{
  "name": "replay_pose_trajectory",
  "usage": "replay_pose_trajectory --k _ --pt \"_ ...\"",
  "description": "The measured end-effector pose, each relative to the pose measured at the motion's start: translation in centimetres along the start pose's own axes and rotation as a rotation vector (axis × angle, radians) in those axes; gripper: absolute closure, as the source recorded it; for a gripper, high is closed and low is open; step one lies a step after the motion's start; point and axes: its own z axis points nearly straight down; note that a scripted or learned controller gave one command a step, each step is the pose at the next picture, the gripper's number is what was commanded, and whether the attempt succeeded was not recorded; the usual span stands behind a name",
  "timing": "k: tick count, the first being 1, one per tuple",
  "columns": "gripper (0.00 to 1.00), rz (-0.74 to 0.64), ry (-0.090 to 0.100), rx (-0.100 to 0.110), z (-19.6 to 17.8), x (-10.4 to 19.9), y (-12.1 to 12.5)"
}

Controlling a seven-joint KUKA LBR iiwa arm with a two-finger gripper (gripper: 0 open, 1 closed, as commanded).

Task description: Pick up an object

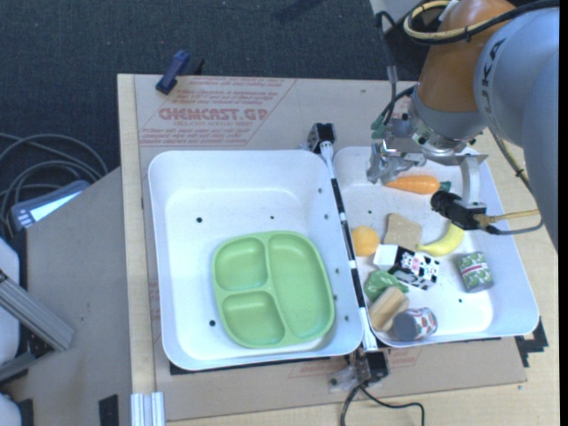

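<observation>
While the left bin holds a green tray, the hand, grip unclear, hovers beside a carrot.

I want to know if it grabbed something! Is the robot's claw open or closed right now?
Gripper: cannot be told. It sits low in the right bin, just left of the orange carrot.

Single fixed cam, mounted above bench, looking down at slant. Mid distance: both white bins fit in frame, left bin and right bin, plus dark floor up top. Arm enters from right side.
</observation>
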Motion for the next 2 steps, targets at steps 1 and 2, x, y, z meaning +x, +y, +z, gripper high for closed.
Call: replay_pose_trajectory --k 1,2 --pt "0.00 0.001 -0.001 0.002 0.1 -0.1 -0.1" --pt "0.00 0.003 -0.002 0.006 5.3 -6.3 -4.4"
